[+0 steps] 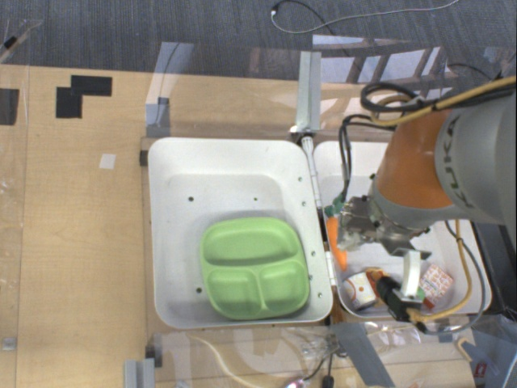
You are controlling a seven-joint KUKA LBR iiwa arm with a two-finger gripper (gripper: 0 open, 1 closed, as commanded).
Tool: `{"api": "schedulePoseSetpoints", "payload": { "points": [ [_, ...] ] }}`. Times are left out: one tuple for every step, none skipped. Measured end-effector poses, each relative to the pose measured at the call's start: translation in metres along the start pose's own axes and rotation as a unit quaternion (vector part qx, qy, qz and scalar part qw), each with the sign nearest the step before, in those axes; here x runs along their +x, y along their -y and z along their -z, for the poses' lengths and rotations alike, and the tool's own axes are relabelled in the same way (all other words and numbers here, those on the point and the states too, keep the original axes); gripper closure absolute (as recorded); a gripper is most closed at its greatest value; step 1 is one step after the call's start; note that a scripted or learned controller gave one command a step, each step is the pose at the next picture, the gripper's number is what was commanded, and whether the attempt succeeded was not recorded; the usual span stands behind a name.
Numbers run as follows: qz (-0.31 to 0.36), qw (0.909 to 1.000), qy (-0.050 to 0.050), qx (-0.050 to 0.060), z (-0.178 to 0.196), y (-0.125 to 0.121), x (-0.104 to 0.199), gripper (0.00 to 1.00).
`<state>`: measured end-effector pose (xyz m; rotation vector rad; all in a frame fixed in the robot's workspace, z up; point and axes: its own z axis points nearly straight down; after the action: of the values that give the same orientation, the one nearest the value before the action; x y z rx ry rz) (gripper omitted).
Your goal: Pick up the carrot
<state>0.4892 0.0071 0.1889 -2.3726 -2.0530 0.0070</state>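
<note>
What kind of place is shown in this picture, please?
Probably a robotics lab bench for picking tests. A grey arm with an orange band reaches over two shallow white plastic bins, one holding a green divided plate, and loose cables lie on the dark carpet.

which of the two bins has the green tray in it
The left bin, the one away from the arm. The green tray lies in its near half; the right bin holds the carrot and small items instead.
</note>
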Motion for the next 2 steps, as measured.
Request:
{"api": "schedulePoseSetpoints", "payload": {
  "points": [
    [-0.085, 0.9964, 0.000, -0.002, -0.0070, -0.0587, -0.0555, 1.00],
    [-0.085, 0.9964, 0.000, -0.002, -0.0070, -0.0587, -0.0554, 0.00]
  ]
}}
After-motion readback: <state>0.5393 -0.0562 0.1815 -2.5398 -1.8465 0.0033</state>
